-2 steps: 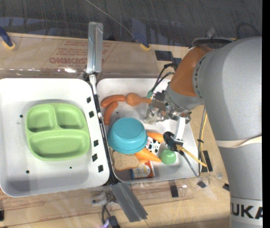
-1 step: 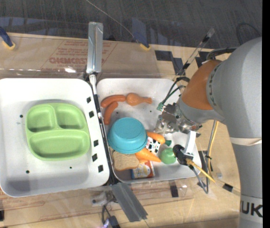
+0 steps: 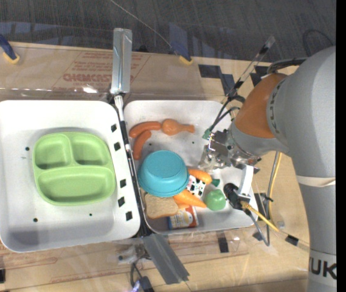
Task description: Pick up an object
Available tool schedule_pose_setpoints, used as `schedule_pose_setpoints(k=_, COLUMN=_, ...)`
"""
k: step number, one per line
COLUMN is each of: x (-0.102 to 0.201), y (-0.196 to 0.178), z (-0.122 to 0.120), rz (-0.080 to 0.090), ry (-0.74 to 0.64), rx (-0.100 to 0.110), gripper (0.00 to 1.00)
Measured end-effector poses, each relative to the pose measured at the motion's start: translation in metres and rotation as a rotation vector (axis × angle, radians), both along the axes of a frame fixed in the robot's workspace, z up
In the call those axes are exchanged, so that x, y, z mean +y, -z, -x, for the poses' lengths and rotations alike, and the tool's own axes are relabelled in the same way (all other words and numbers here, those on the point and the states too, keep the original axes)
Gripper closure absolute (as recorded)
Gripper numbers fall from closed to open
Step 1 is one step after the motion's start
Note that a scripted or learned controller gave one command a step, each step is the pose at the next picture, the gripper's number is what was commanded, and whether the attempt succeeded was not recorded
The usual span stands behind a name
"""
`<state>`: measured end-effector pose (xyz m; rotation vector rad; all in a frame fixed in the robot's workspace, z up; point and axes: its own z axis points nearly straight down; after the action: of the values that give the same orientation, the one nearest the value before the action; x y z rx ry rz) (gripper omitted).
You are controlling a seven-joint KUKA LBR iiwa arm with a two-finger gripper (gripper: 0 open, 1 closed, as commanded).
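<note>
We look down on a desk (image 3: 51,59) carrying two white bins. The left bin (image 3: 8,181) holds a green divided plate (image 3: 74,166); the right bin (image 3: 160,109) is crowded. In it we see a blue bowl (image 3: 163,173) upside down near the middle, an orange sausage (image 3: 141,135) and a pale chicken leg (image 3: 176,126) on the far side, a slice of bread (image 3: 159,206) at the near edge, and a carrot (image 3: 192,198) and a green pepper (image 3: 216,199) to the bowl's right. The arm (image 3: 282,114) reaches in from the right, and its hand (image 3: 218,157) sits low over the right half of that bin, just beyond the carrot and pepper. We cannot tell how the hand is set, and nothing shows pinched in it. We judge this the approach stage: no object is lifted yet. The next move calls for settling on one toy, likely the carrot or pepper, and coming down cleanly despite the close neighbours
</note>
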<state>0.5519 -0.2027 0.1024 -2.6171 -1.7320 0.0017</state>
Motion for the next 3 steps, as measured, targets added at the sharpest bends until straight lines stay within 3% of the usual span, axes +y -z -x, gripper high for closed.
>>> schedule_pose_setpoints(k=1, x=0.042, y=-0.004, z=-0.009, rz=0.002, ry=0.117, rx=-0.001, gripper=1.00)
schedule_pose_setpoints(k=2, x=0.018, y=0.008, z=-0.014, rz=0.005, ry=0.244, rx=-0.004, gripper=1.00)
schedule_pose_setpoints(k=3, x=0.009, y=0.010, z=-0.010, rz=0.003, ry=0.273, rx=-0.001, gripper=1.00)
